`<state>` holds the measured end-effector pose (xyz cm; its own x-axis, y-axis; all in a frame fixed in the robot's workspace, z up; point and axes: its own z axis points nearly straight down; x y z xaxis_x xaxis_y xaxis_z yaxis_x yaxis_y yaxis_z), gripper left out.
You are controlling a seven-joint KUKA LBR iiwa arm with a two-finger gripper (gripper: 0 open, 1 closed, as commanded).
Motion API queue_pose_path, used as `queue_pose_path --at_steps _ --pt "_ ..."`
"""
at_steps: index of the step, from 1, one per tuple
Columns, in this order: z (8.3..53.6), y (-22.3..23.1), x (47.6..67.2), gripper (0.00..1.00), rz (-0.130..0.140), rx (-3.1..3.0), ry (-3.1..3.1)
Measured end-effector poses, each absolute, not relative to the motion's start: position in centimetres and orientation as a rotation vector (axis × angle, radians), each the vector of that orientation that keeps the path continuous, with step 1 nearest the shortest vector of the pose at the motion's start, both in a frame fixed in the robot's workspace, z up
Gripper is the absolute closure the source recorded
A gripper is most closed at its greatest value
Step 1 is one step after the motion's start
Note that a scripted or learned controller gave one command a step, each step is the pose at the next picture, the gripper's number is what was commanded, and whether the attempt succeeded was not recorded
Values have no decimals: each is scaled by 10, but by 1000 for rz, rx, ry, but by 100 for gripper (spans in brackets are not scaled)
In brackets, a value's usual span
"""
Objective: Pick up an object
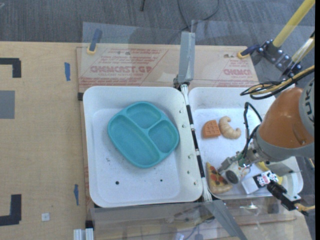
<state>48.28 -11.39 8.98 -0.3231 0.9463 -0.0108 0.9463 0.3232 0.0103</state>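
Camera view, slanted down on both bins: gripper [231, 173] sits low in the right bin [200, 101], near that bin's front-left part, w/ the arm [285, 124] (grey, orange band) coming in from the right and covering much of the bin's right side. Whether the gripper is released or clenched can't be told from this angle, since the wrist hardware hides the tip.

Pizza slice toy [218, 179] lies just left of and slightly below the gripper, right beside it, maybe touching; can't tell for sure. It's close to the bin's front-left corner.

Waffle piece [211, 129], orange-red, lies up and a bit left of the gripper, well apart from it. Croissant [229, 127], tan, is just right of the waffle, touching or nearly so, also well above the gripper toward the bin's far side.

Left bin [95, 104] sits well to the gripper's left, past the divider between bins. Teal divided plate [143, 134] rests in it, 3 compartments, tilted diagonally, approx. center of that bin, far left and slightly up from the gripper.

Yellow-black cables [272, 86] loop above the arm, up-right of the gripper.
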Motion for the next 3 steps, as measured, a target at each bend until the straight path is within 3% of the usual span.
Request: queue_pose_path --at_steps 1,2,3 --pt "100 -114 484 100 10 1823 2537" --pt "100 -114 484 0 10 1823 2537" --pt "90 -105 483 0 4 1632 2667"
